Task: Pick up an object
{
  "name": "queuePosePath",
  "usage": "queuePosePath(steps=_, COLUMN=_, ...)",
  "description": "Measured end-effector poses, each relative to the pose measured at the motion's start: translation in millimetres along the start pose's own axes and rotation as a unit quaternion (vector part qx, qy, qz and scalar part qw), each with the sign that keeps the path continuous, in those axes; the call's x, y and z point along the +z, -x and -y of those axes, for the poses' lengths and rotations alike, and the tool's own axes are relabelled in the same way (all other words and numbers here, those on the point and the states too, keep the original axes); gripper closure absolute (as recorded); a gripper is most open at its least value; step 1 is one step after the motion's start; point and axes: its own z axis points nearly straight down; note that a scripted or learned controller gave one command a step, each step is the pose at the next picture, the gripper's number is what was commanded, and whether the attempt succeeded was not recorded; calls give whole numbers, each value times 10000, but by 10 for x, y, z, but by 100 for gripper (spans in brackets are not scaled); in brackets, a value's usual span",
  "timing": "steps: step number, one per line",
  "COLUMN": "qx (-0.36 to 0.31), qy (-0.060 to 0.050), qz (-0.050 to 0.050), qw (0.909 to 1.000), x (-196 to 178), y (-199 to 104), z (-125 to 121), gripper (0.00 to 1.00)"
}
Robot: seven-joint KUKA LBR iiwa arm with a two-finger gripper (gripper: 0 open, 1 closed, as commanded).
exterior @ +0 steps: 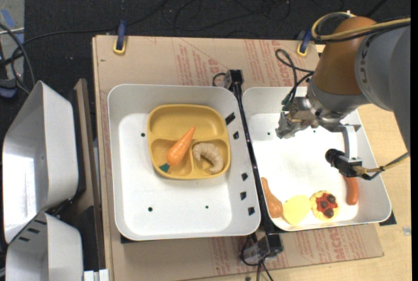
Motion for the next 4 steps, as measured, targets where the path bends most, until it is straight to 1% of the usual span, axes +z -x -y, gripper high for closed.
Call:
queuePosePath(steps=1, qx=-4, qy=5, qz=2, qw=10000, x=-498, y=0, z=83, gripper=100)
queuePosePath(steps=2, qx=-21, qy=11, qz=3, qw=10000, x=-1031, y=2, z=68, gripper=100)
queuePosePath(steps=3, qx=-47, qy=-17, qz=-10, qw=10000, x=-1097, y=-539, z=135, gripper=100)
queuePosePath(steps=4, qx=-42, qy=-26, qz=-6, qw=10000, x=-953, y=-1021, z=147, gripper=100)
